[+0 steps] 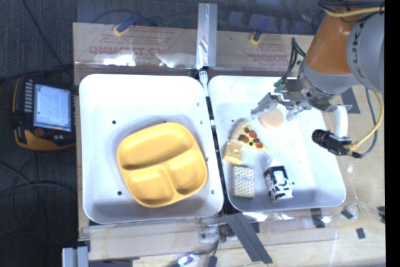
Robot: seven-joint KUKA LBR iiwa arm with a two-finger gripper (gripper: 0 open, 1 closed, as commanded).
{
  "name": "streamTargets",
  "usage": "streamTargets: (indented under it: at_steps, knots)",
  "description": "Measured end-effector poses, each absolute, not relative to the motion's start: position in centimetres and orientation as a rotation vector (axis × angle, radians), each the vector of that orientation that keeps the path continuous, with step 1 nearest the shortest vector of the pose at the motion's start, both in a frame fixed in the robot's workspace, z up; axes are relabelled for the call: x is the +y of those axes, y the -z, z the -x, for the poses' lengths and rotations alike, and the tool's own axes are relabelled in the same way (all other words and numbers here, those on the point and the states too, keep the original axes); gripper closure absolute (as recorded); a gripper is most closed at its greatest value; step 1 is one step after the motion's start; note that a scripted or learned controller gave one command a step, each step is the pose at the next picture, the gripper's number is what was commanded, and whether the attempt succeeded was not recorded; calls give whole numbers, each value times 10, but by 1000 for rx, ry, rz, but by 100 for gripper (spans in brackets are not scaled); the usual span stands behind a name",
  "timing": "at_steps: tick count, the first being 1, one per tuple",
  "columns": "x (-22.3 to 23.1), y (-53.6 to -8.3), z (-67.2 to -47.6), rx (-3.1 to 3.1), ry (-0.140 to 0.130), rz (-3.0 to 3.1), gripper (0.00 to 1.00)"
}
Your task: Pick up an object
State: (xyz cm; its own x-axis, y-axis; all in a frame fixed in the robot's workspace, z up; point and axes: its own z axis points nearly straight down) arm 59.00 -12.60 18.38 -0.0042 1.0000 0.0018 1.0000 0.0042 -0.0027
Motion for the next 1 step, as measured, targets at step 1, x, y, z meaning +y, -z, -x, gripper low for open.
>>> streamTargets:
  at_steps: [1]
  knots:
    - [-96, -93, -591, -2328, 0, 2108, 0]
